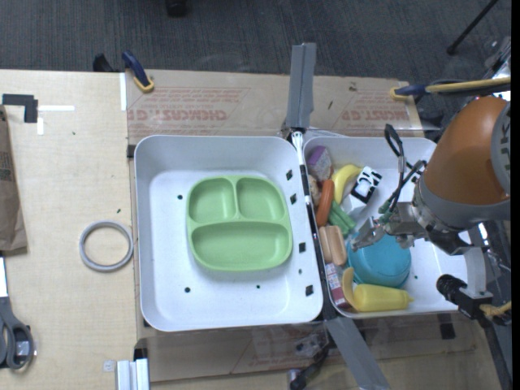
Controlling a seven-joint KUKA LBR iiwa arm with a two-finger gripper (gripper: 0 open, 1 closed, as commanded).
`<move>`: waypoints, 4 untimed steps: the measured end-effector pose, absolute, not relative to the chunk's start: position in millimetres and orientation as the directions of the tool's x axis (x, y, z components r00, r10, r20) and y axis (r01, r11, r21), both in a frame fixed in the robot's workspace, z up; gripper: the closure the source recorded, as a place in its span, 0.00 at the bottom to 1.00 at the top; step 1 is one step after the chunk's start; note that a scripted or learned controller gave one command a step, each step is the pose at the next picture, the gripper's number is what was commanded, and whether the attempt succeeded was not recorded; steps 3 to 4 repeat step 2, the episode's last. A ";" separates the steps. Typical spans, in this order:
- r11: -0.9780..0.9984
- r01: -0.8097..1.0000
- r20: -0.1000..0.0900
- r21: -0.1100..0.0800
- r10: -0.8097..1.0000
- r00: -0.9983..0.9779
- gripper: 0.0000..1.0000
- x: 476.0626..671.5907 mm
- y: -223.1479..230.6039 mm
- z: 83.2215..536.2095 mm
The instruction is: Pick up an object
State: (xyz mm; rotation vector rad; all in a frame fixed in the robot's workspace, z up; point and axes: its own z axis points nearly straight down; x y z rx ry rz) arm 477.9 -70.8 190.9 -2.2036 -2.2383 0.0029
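Camera view: arm is reaching into the right bin (422,146) from the right, gripper (372,232) sitting low over the clutter, just above the blue bowl (382,265). Can't tell the gripper's state. Yellow bottle (379,298) is lying in front of the bowl, banana (344,179) behind. Green divided plate (240,222) is sitting in the left bin (154,242).

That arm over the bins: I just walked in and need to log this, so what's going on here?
The grey arm's gripper is down in the right bin, among a crowded pile of toys, just above a blue bowl. A yellow bottle and a banana lie nearby. Nothing is visibly held. The left bin holds a green divided plate.
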 end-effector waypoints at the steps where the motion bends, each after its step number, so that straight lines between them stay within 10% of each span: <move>1: 0.081 0.996 -0.010 0.027 0.997 -0.081 0.00 501.2 -97.2 116.3; 4: 0.142 0.989 -0.013 0.041 0.990 -0.141 0.00 521.8 -126.6 111.4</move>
